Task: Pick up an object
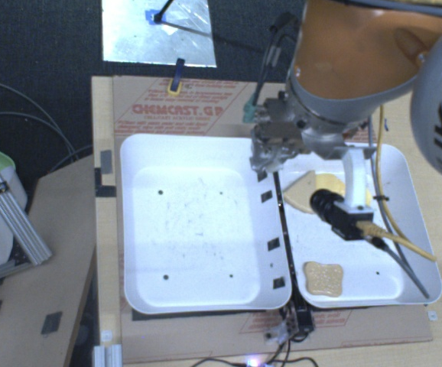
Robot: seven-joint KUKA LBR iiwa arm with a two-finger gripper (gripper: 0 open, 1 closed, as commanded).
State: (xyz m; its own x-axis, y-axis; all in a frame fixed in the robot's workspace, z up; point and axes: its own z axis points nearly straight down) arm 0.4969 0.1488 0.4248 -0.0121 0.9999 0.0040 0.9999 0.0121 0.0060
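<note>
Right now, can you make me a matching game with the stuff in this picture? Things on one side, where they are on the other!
Things:
1. toast slice
2. yellow wedge
3. silver sheet
4. gripper

Places:
A. past the bins, at the picture's top
B. above the strip between the two bins
C. right bin, near front edge
D. right bin, partly behind the arm

Pairs: 1-C, 2-D, 3-A, 4-B

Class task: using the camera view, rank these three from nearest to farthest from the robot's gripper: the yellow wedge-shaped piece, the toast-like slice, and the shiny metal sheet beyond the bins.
Measured from the gripper, at the far end of the divide between the bins:
1. Yellow wedge-shaped piece, right bin, just beside the gripper.
2. Toast-like slice, right bin's near edge.
3. Shiny metal sheet, on the dark surface beyond the bins, far left.
</note>
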